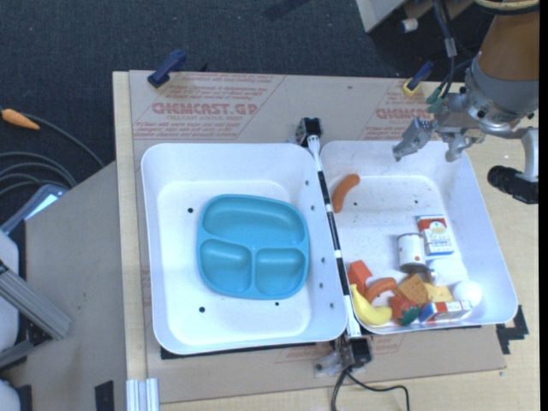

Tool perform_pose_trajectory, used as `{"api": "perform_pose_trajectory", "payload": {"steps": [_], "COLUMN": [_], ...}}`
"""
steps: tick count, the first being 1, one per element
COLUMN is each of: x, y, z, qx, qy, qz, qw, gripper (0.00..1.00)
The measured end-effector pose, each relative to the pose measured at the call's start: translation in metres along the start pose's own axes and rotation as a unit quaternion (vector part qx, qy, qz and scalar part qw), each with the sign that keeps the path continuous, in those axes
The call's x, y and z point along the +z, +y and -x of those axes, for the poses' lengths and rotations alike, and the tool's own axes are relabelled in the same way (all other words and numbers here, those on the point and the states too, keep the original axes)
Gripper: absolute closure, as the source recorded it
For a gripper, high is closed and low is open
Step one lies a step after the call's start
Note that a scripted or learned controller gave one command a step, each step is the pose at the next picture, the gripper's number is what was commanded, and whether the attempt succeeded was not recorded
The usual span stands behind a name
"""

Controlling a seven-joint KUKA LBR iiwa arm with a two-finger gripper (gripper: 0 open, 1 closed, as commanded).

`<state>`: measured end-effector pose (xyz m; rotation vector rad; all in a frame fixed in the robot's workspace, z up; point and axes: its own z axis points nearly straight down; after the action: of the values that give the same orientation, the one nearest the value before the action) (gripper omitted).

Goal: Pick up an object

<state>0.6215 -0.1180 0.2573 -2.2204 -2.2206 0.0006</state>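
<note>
Camera view, read from the near edge of the bench to the far edge. Nearest lay a heap of small toys in the near corner of the right bin (pixel 492 255): one yellow banana (pixel 370 309), one red piece (pixel 360 273), one biscuit-coloured cracker (pixel 413 290), one white egg-like ball (pixel 467 292), and several smaller coloured bits too crowded to count. Just beyond the heap stood one small grey can (pixel 412 251), touching one red-and-white carton (pixel 437 235) on its right.

In the left bin (pixel 163 229) rested a single blue divided plate (pixel 253 246) with three compartments. The two bins sat side by side, joined along a dark clip rail.

Farther back, one orange sausage (pixel 344 191) lay alone near the inner wall of the right bin, well apart from the heap, its long axis slanting from near-left to far-right. It was the most isolated item and so, by judgement, the easiest pick.

Farthest stood the gripper (pixel 435 144), over the far rim of the right bin, its two fingers spread apart and holding nothing. The sausage lay to the gripper's left and nearer the camera; the heap lay well nearer still.
</note>
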Motion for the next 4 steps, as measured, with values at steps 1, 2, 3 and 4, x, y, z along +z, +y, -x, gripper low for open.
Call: {"api": "perform_pose_trajectory", "payload": {"steps": [1,2,3,4], "x": [0.173,0.173,0.173,0.173], "y": [0.009,-0.039,-0.080,-0.040], "z": [0.024,0.025,0.032,0.056], "qx": [0.000,0.000,0.000,0.000], "qy": [0.000,0.000,0.000,0.000], "qz": [0.000,-0.001,-0.001,0.001], "qw": [1.0000,1.0000,1.0000,1.0000], "gripper": [0.00,0.00,0.00,0.00]}}
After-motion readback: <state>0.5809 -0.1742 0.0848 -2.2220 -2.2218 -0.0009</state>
